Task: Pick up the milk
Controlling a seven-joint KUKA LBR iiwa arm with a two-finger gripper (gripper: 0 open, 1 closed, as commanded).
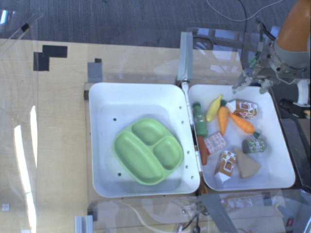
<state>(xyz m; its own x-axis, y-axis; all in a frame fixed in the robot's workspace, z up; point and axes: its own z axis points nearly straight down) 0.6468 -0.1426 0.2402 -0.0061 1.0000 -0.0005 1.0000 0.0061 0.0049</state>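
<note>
White milk carton (226, 166) lay tilted among toys; my gripper (252, 84) hovered wide open, empty. I judged a narrow-side approach best.

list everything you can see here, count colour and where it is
bins: 2, white, side by side on the bench
plate: 1, green, three compartments, left bin
bottle: 1, green, right bin, left edge
banana: 1, yellow, right bin, far side
carrots: 2, orange, right bin, middle
milk cartons: 2, white and brown, right bin, one near, one far
gripper: 1, grey, above right bin's far edge, holding nothing visible
arm: 1, orange band, right
</note>
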